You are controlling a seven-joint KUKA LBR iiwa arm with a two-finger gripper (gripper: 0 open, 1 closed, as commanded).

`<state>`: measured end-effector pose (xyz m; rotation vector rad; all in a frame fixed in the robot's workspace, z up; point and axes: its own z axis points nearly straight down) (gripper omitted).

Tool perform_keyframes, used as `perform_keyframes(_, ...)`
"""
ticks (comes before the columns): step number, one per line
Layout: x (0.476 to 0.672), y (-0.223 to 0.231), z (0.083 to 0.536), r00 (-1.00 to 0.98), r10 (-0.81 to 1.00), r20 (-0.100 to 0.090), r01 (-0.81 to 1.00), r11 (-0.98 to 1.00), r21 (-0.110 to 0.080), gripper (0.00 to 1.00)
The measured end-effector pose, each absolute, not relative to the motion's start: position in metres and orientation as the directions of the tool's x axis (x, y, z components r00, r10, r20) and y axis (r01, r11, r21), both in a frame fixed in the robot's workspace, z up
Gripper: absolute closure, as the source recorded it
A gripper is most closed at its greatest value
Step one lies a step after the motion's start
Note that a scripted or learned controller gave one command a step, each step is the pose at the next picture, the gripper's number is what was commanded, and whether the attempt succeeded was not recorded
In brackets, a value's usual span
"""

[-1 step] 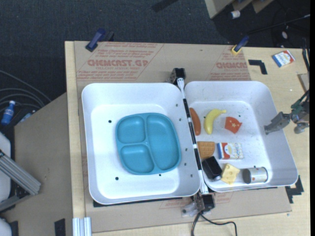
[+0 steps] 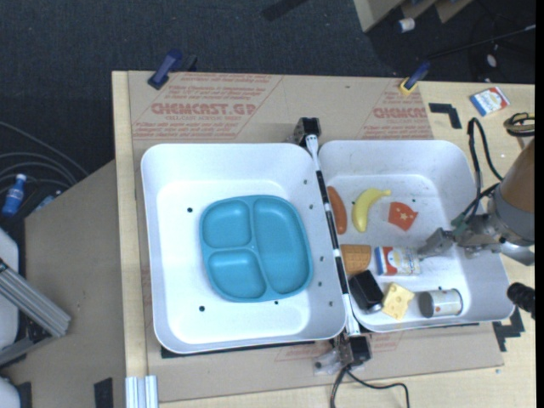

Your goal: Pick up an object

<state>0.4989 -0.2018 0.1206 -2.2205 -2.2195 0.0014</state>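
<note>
The right bin (image 2: 442, 155) holds several small objects. An orange-red sausage (image 2: 337, 209) lies along its left wall, beside a yellow banana (image 2: 366, 206) and a red piece (image 2: 402, 217). Nearer the front lie a tan block (image 2: 355, 256), a small labelled bottle (image 2: 395, 263) on its side, a black object (image 2: 366, 290), a yellow cheese wedge (image 2: 396, 301) and a silver can (image 2: 438, 303). My gripper (image 2: 440, 241) reaches in from the right, low over the bin, just right of the bottle and above the can. Nothing shows held in it.
The left bin (image 2: 161, 228) contains a blue divided plate (image 2: 255, 246). A black latch strip (image 2: 327, 228) runs between the bins. Cables (image 2: 474, 155) trail over the right bin's far right corner. The cardboard bench top (image 2: 255, 100) surrounds both bins.
</note>
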Motion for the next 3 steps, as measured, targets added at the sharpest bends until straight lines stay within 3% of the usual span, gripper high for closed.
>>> perform_keyframes(1,0.554,-0.175,0.084,-0.002,1.0,0.0,1.0,0.002,0.0,0.0)
perform_keyframes(2,0.623,-0.129,0.085,-0.002,1.0,0.001,1.0,0.002,0.002,0.0)
perform_keyframes(3,0.623,-0.129,0.095,-0.002,1.0,-0.001,1.0,0.002,0.003,1.0)
